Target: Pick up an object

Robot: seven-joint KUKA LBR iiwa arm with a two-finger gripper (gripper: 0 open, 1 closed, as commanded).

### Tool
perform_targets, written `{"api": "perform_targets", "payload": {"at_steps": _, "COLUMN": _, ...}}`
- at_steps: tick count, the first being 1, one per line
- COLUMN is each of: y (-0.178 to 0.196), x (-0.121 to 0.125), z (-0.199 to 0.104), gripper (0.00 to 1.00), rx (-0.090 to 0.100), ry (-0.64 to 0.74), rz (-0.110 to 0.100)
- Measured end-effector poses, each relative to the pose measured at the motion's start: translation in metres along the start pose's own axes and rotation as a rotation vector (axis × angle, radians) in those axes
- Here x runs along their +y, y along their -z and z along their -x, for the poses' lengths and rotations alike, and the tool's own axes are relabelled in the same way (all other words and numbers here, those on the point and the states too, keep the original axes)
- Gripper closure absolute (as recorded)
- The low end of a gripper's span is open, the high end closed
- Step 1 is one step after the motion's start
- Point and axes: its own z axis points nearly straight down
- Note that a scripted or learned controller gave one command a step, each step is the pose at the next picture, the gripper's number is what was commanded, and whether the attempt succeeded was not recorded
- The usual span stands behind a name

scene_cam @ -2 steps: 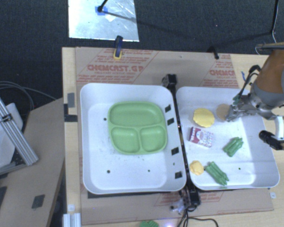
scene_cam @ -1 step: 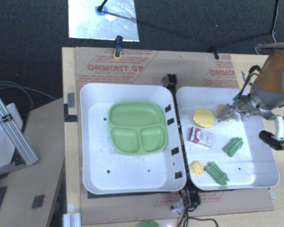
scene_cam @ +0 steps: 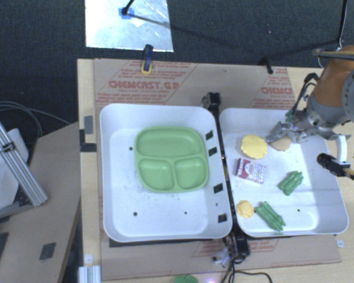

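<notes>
At centre-left of the bench, the left bin (scene_cam: 115, 158) holds a green sectioned plate (scene_cam: 170, 159), lying flat, one long compartment at the far side and two smaller ones at the near side. All positions below are given rel. to this plate.

Right of the plate, past the divider where the two bins meet, sits the right bin (scene_cam: 324, 208). Contents, left to right:
- Small yellow item (scene_cam: 244, 208), right of plate and nearer the camera, by the bin's left wall.
- Red-and-white packet (scene_cam: 250, 170), directly right of plate, lying flat.
- Yellow round item (scene_cam: 254, 147), right of plate, slightly farther back, just beyond the packet.
- Green bean pod (scene_cam: 271, 215), near front, just beside the small yellow item.
- Tan item (scene_cam: 281, 144), farther right, at the gripper tips.
- 2nd green pod (scene_cam: 291, 181), farther right, approx. level with the packet.

Gripper (scene_cam: 280, 135): far right of plate, at the bin's back-right, reaching in on the grey arm w/ orange band (scene_cam: 340, 78). Tips are at the tan item; finger spacing is not discernible, and a grasp cannot be confirmed.
</notes>
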Motion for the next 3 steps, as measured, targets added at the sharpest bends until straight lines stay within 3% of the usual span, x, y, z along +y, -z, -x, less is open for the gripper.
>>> {"api": "perform_targets", "payload": {"at_steps": 1, "y": 0.012, "x": 0.0, "z": 0.0, "gripper": 1.0, "rx": -0.001, "ry": 0.001, "rz": 0.002}}
{"api": "perform_targets", "payload": {"at_steps": 2, "y": 0.029, "x": 0.021, "z": -0.067, "gripper": 1.0, "rx": 0.0, "ry": 0.003, "rz": -0.003}}
{"api": "perform_targets", "payload": {"at_steps": 3, "y": 0.104, "x": -0.062, "z": -0.12, "gripper": 1.0, "rx": 0.003, "ry": 0.001, "rz": -0.007}}
